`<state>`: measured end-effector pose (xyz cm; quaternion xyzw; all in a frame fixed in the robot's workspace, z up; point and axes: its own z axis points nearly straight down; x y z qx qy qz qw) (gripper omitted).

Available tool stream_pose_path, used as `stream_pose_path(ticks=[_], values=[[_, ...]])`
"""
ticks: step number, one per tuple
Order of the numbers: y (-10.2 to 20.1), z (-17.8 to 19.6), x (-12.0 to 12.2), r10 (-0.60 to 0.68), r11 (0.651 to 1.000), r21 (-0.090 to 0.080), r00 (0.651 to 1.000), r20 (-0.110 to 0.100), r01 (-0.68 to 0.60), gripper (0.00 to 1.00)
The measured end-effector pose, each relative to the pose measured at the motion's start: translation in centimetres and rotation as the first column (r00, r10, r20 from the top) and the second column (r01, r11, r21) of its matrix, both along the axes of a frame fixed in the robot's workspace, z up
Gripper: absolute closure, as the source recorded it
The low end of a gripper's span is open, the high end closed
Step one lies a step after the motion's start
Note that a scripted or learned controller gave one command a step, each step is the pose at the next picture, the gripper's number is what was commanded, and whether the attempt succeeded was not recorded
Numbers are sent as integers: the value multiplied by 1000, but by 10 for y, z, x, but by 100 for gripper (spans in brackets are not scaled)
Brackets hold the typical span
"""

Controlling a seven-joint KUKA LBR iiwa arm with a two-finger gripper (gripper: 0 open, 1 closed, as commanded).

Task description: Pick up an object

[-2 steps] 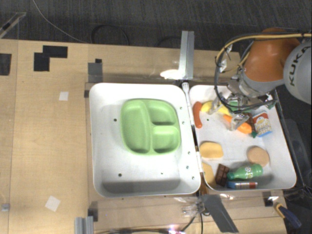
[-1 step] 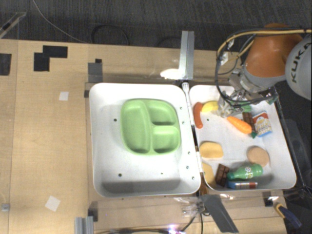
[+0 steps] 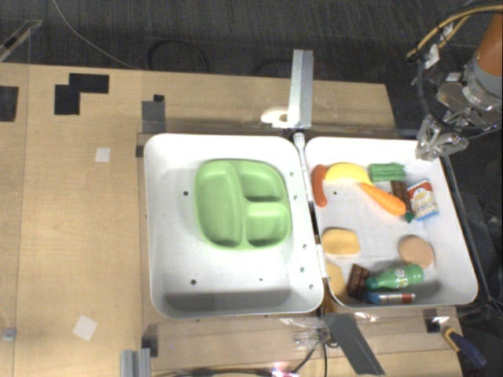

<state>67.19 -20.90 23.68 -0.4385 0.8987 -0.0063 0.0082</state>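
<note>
The right bin [image 3: 456, 210] holds several toy foods: a yellow banana [image 3: 346, 173], a red sausage [image 3: 318, 185], an orange carrot [image 3: 383, 199], a green block [image 3: 387, 171], a small carton [image 3: 423, 200], two tan buns [image 3: 340, 242] [image 3: 416, 250], a green bottle [image 3: 398, 276] and a brown chocolate bar [image 3: 357, 281]. My gripper [image 3: 437, 140] hangs above the bin's back right corner, apart from every object. Its fingers are spread and nothing is between them.
The left bin [image 3: 169, 234] holds a green divided tray [image 3: 240, 203]. A metal post [image 3: 302, 85] stands behind the wall between the two bins. Cables [image 3: 448, 30] run along the arm at the upper right.
</note>
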Motion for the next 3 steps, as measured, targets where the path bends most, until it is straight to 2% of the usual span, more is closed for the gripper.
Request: stream_pose_path(ticks=[1, 2, 3], values=[[5, -6, -1, 4, 1000, 6, 1000, -9, -4, 0], [5, -108, -61, 90, 996, 9, 996, -20, -90, 0], [39, -147, -103, 76, 997, 2, 997, -7, -76, 0]])
